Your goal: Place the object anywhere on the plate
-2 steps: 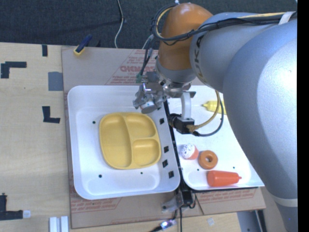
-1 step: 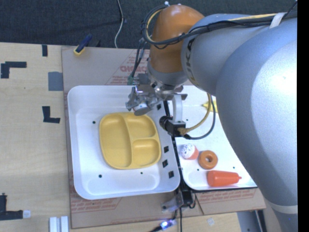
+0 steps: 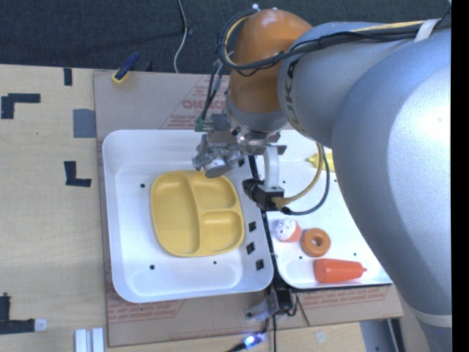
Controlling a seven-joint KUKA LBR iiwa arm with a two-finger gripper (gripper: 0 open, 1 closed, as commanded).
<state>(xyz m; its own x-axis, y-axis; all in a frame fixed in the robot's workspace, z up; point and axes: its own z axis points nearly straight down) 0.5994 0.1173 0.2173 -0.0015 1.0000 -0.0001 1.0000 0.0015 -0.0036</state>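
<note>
In the camera view the gripper (image 3: 214,160) is hovering at the plate's (image 3: 196,213) far rim in the left bin (image 3: 117,196), its grip unreadable, so judging where to release, it is best easing over a compartment before letting go of any object.

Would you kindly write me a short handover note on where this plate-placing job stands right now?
Claw: hangs over the far edge of the yellow divided plastic plate in the left white bin; nothing visibly held.
Objects: small ring-shaped brown doughnut, orange carrot-like piece and small white-and-orange item all lie in the right white bin.
Done: nothing is on the plate.
Left: pick one object and set it on the plate.
</note>
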